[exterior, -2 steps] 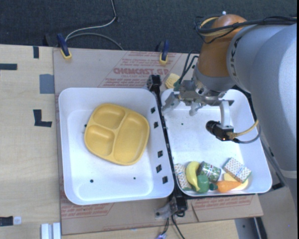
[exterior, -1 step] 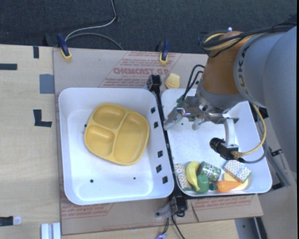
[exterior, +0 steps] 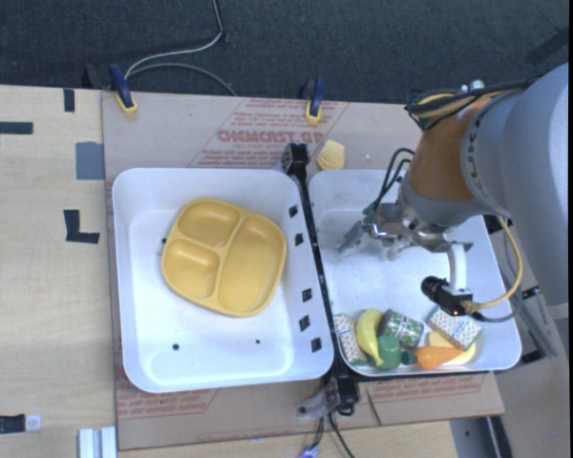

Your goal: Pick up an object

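My gripper [exterior: 374, 244] hangs over the bare middle of the right bin [exterior: 336, 198], below the grey wrist with its orange band. Its fingers [exterior: 351, 241] are spread open with nothing between them. The loose objects lie in a cluster along the right bin's front edge, apart from the gripper: a yellow banana [exterior: 367, 334], a green can [exterior: 398, 329], a green piece [exterior: 389, 351], an orange carrot-like piece [exterior: 437, 356] and a patterned block [exterior: 454, 329]. The arm hides the back right of this bin.
The left bin [exterior: 134, 256] holds a yellow divided plate [exterior: 223, 256]. A black divider [exterior: 308, 246] runs between the bins. A small yellow block [exterior: 331, 155] lies on the cardboard behind the bins. A black cable plug [exterior: 441, 295] hangs beside the gripper.
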You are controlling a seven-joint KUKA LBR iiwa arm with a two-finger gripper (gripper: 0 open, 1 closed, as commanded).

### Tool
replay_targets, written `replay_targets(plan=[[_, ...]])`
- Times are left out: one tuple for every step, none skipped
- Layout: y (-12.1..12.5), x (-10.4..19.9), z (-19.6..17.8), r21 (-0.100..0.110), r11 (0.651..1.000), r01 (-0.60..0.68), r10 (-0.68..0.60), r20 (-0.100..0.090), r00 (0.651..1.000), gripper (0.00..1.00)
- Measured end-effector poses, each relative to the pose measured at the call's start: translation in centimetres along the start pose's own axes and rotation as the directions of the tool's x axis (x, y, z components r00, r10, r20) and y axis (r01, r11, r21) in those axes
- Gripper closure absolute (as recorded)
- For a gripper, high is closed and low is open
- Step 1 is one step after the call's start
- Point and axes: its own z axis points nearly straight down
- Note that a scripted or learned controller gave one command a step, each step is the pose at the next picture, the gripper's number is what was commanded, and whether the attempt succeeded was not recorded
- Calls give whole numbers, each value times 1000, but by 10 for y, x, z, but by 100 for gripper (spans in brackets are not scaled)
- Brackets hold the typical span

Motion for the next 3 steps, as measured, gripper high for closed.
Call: replay_targets(plan=[[7,-98,4,-2,1000,0,0,1,1000,0],[-1,-24,21,-7,1000,3,-3,0,1000,0],[42,-11,21,-8,1000,3,-3,0,1000,0]])
